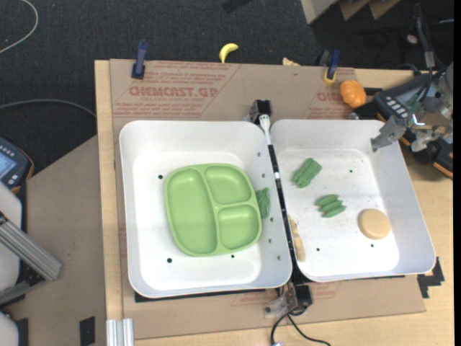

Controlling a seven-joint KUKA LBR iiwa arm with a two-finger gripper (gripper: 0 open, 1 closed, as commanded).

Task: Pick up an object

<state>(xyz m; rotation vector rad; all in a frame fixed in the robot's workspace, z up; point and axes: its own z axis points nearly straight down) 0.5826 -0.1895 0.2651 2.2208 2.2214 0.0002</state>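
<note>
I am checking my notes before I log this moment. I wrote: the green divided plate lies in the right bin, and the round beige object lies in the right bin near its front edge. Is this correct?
One detail is wrong. The camera view shows the green divided plate in the left bin, not the right one. The round beige object does lie in the right bin near its front edge, as you wrote.

One fixed camera looks down slantwise over both bins [137,215]

My bench was topped with a brown cardboard sheet [180,92] printed in red lettering. Two shallow white plastic bins lay directly on it, touching side by side: the left bin [144,157] and the right bin [407,215].
</note>
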